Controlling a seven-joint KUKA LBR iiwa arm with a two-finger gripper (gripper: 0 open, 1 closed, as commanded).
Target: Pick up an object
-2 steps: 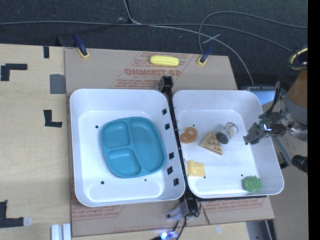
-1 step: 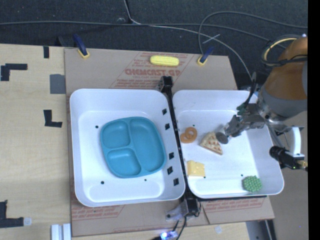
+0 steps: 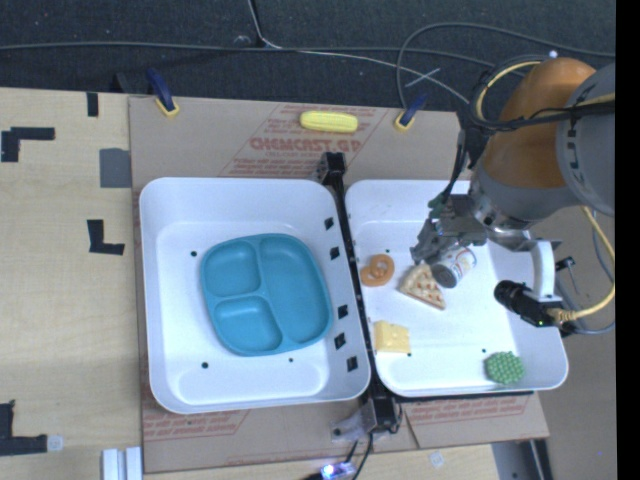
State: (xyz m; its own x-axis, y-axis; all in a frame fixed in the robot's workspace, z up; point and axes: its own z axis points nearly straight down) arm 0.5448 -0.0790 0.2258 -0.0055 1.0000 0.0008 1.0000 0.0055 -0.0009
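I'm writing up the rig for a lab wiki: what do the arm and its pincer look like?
The arm is grey and bulky, with a rounded orange band above the wrist. Thin yellow and black cables loop around it. The pincer is dark metal, small and narrow. A black fitting on a white bracket juts out beside it.

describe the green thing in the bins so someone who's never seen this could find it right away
Start at the right-hand white bin, the one the grey arm reaches into. Go to its near right corner: the green bumpy ball sits there alone. It is the only green item, apart from the yellow cheese block and the toy pizza slice.
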